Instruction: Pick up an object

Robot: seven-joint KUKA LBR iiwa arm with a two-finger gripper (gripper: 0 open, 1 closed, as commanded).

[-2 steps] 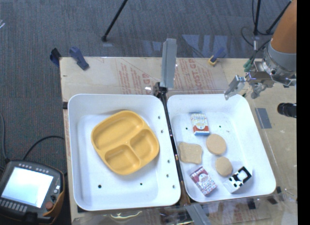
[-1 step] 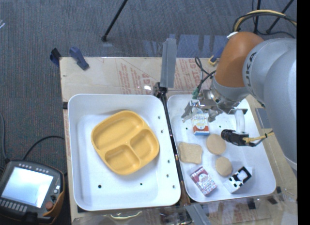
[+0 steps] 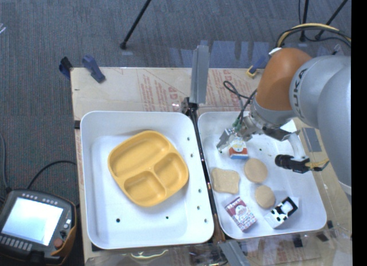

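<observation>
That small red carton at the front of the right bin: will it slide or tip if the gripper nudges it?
The red carton lies flat, so it probably slides rather than tips. It looks like a small printed box, likely light and easily dented. It lies close to the black-and-white item, so a push may bump that.

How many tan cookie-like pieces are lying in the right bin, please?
3. One squarish piece lies near the bin's left side, one round piece sits to its right, and another round piece lies below that. The arm may hide more.

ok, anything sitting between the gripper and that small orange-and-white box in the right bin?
Nothing visible does. The gripper hangs right over the small orange-and-white box near the right bin's back; the flat tan pieces lie nearer the front, apart from it.
</observation>
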